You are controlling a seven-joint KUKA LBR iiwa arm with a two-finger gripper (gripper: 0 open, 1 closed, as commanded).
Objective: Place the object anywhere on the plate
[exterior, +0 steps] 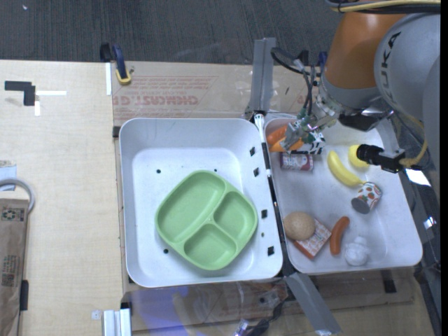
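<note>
One green three-compartment plate (pixel 206 220) in left bin (pixel 140 187), jaws (pixel 302 133) over right bin, grip unclear

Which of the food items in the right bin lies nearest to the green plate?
The round tan bun, at the right bin's left edge. The sausage and banana lie farther right.

White "KUKA" lettering runs down the grey arm (pixel 402 61), and faint red print reading roughly "CHEMCAST GP", upside down, marks the cardboard sheet (pixel 175 89) behind the bins.
</note>
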